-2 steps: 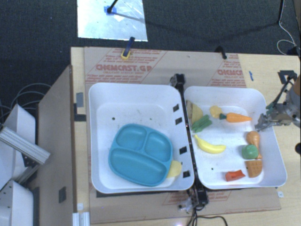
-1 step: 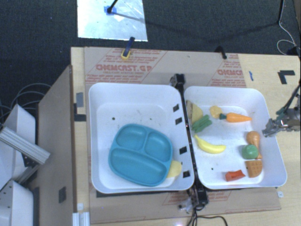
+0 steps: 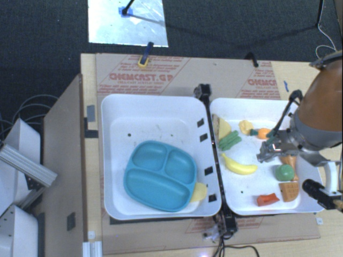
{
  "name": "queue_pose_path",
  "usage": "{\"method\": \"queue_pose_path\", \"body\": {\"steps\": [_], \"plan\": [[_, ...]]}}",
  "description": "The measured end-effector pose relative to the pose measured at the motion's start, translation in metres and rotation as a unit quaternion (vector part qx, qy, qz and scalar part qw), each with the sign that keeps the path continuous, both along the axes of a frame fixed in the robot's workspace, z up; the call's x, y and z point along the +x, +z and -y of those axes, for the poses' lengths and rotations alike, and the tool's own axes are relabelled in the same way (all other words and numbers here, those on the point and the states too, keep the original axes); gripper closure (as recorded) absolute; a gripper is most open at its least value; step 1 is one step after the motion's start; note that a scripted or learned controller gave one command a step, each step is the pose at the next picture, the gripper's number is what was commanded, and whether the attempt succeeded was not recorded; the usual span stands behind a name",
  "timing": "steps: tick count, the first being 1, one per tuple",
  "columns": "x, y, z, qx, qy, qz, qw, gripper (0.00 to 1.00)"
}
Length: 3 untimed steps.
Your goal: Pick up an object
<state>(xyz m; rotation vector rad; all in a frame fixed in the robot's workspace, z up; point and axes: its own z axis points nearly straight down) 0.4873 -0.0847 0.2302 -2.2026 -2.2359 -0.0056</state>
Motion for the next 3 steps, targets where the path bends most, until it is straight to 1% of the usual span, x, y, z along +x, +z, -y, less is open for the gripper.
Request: {"method": "queue_pose_path", "body": {"steps": [1,2,3], "plan": [[0.000,0.002,-0.125,0.0001,0.001,0.001,1.0000,1.00],[-0.002,-0.020,-0.225,-0.0002,0.000,-0.001,1.0000,1.00],[0.028,-0.047,-0.140,-0.0037,-0.011,0.000,0.9999,1.00]]}}
